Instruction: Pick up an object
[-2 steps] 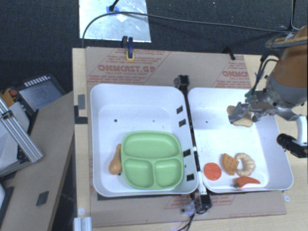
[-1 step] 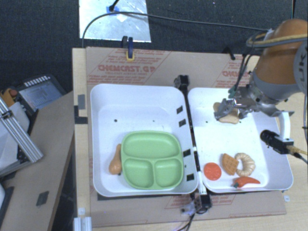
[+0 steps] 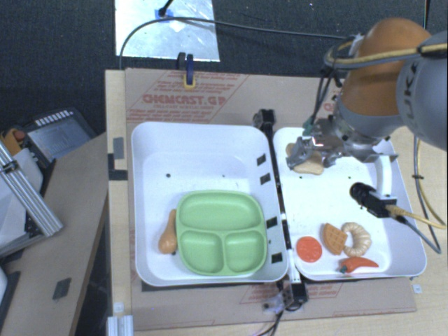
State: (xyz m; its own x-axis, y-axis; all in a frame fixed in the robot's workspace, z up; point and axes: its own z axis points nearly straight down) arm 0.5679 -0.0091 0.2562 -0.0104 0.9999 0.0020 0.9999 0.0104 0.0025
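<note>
A cardboard-topped bench [image 3: 210, 93] carries two white bins. The left bin [image 3: 196, 145] holds a green tray [image 3: 220, 231]; the right bin [image 3: 315, 208] holds toy food. The arm [image 3: 381, 68] bends down from the right — its claw [image 3: 308, 152] sits on a tan piece [image 3: 308, 165] near the bin's far-left corner; whether it grips, I cannot tell.

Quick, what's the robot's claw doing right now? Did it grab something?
The tool: low in the right bin, right over a tan, bread-like piece. Whether it is open, closed or really gripping the piece cannot be told.
</note>
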